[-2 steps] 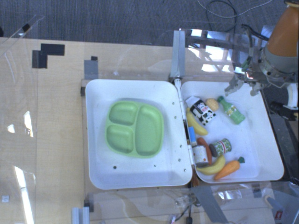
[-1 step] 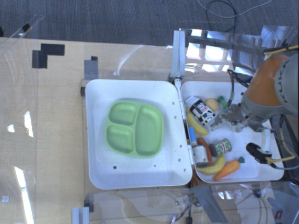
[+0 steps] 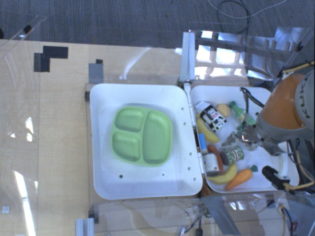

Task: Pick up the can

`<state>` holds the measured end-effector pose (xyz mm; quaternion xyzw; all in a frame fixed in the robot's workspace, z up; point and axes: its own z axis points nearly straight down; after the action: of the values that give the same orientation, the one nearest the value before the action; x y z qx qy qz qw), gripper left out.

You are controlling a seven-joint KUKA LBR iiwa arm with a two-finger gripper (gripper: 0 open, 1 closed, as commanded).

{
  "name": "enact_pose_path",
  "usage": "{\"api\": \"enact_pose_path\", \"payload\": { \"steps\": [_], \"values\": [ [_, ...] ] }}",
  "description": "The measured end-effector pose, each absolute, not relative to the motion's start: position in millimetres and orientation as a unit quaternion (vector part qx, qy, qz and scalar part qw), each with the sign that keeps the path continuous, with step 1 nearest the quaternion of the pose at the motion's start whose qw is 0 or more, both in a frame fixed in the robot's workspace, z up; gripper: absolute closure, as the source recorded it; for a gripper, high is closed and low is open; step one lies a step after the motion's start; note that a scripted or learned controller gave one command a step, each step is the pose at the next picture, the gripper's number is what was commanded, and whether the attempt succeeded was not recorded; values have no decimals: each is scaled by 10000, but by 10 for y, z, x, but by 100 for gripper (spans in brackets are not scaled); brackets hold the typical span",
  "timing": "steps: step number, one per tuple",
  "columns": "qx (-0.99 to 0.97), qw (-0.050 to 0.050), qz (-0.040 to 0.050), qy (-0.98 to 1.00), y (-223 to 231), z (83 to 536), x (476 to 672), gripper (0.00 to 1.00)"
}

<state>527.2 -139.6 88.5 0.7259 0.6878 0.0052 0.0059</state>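
The can (image 3: 232, 155), short with a green and white label, lies on its side in the right bin (image 3: 256, 93), near the front. My gripper (image 3: 240, 137) hangs just above and slightly behind the can, at the end of the grey arm with the orange band (image 3: 285, 107). Nothing shows as held by it. A yellow banana (image 3: 222, 175) and an orange carrot (image 3: 240, 178) lie right in front of the can.
A black-and-white carton (image 3: 212, 118), a second banana (image 3: 205, 131), a blue pen (image 3: 202, 142), a red-and-white bottle (image 3: 211, 162) and a green item (image 3: 237, 110) crowd the right bin. The left bin (image 3: 106, 176) holds a green divided plate (image 3: 142, 135).
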Motion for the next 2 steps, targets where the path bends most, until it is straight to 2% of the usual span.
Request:
{"api": "enact_pose_path", "payload": {
  "steps": [1, 2],
  "values": [
    [7429, 76, 63, 6693, -1329, 889, 5000, 0],
    [7422, 76, 75, 6700, -1323, 980, 5024, 100]
  ]
}}
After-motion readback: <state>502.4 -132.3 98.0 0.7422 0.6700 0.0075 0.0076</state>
